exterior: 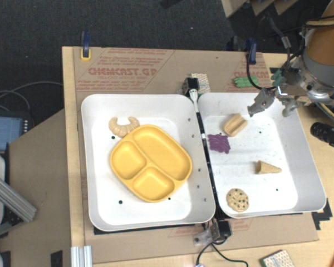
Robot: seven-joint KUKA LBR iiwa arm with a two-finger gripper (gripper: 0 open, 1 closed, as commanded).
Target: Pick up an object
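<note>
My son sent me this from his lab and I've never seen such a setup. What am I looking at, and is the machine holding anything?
One camera fixed above a bench looks down at a slant. The grey and orange thing at the right is a robot arm; its gripper, a two-finger hand, hangs over the far edge of the right bin, near a tan block. Nothing shows between its fingers, so it holds nothing that I can see. That bin also has a purple piece, a small cone and a cookie. The left bin holds a yellow divided plate with a curled tan piece at its far edge.
</note>
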